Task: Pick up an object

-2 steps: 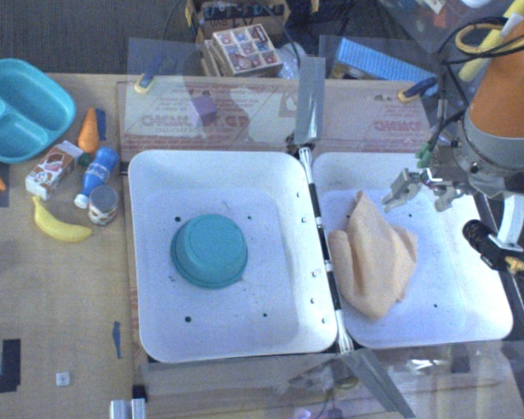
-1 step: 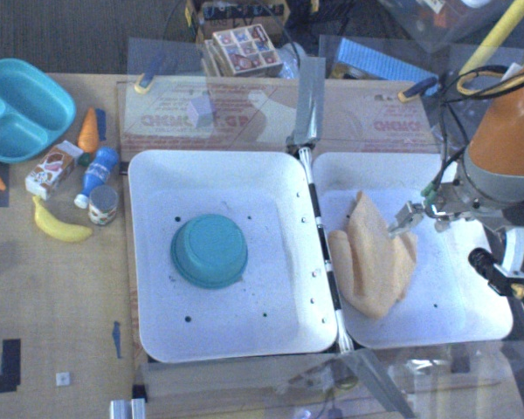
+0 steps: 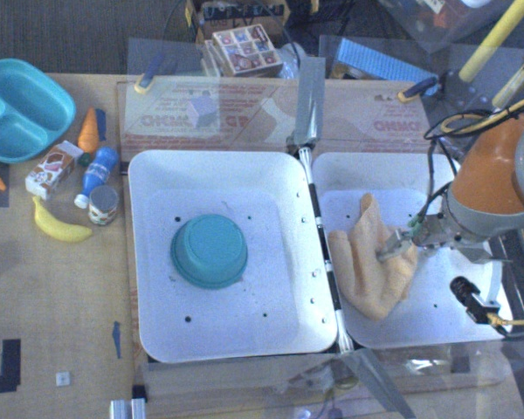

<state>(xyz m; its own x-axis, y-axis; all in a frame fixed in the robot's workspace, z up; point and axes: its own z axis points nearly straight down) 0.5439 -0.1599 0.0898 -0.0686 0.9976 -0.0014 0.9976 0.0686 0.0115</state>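
Tan cloth lies crumpled along the right bin's left wall, long axis running near edge to far edge. Gripper sits at its right flank, touching it; can't tell whether it grips anything.

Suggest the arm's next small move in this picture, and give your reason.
Probably lower the tool a little onto the crumpled tan cloth in the right white bin, then close. The tool sits at the cloth's right edge, and it is unclear whether any fabric is gripped.
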